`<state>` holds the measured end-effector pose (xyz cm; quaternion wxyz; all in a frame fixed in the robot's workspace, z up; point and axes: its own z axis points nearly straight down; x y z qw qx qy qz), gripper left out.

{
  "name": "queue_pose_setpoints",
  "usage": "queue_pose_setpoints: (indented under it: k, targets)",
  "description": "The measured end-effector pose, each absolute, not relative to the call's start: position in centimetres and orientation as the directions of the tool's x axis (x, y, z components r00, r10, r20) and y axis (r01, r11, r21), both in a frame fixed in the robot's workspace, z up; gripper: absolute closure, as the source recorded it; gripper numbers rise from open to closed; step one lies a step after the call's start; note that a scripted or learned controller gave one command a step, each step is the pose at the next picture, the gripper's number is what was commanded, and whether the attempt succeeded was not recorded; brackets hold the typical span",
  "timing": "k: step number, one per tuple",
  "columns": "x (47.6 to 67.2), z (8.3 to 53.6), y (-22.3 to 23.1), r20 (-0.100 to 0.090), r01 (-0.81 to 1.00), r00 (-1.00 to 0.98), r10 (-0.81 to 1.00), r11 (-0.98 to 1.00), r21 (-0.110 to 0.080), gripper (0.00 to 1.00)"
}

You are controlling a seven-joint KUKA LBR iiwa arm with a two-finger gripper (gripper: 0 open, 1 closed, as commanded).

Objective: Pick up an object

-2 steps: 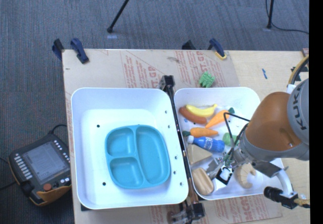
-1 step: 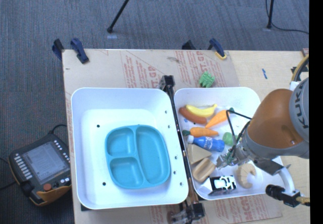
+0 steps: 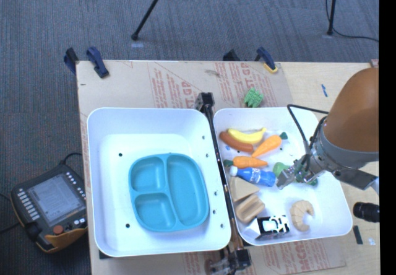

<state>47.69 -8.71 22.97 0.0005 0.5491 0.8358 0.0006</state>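
Two toys flank the gripper, bottle touching; whether it's spread, I cannot tell

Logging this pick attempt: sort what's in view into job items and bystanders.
Job:
gripper
blue bottle
two carrots
banana
croissant
bread slices
right bin

Bystanders:
blue divided plate
left bin
clamps
teach pendant

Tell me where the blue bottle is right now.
The blue bottle lies on its side in the right bin, just below an orange carrot and above the bread slices, with the pincer close to its right end.
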Motion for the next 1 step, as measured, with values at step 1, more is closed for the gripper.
queue_pose_setpoints:
  k: [1]
  targets:
    - [47.67, 33.41, -8.48, -0.001, 0.785, -0.62, 0.785, 0.62, 0.001, 1.0]
